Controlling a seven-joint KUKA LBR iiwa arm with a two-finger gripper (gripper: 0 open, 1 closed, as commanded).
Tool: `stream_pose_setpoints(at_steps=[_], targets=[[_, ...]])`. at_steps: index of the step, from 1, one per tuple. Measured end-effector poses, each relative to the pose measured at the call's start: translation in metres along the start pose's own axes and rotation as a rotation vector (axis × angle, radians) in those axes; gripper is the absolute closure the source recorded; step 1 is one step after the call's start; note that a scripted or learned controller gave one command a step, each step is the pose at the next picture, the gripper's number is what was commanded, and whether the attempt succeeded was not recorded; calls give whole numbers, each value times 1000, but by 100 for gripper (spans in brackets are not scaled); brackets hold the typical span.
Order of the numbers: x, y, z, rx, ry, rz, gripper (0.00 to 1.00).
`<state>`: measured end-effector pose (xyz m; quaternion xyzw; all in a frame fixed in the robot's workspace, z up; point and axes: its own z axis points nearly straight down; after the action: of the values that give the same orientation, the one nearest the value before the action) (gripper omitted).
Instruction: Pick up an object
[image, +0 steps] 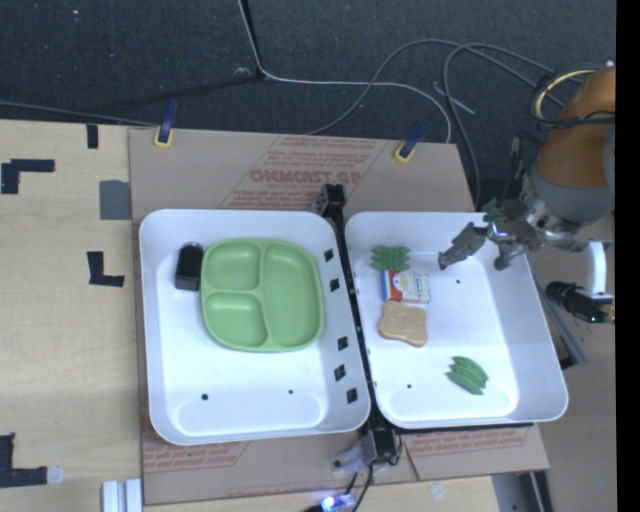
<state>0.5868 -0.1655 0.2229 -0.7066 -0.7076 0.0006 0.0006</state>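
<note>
While the gripper (482, 248) hangs spread wide and empty over the right bin's (530, 330) far edge, the toast slice (403, 324) lies near that bin's centre, touching a small carton (406, 288), so the descent should favour its free near side.

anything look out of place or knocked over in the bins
Nothing stands out. The green divided plate lies flat in the left white bin beside a small black block; the toy foods lie apart in the right white bin.
</note>
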Motion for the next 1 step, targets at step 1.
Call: stream_pose_setpoints(at_steps=[1], targets=[[11, -2, 53, 5, 1, 0, 0]])
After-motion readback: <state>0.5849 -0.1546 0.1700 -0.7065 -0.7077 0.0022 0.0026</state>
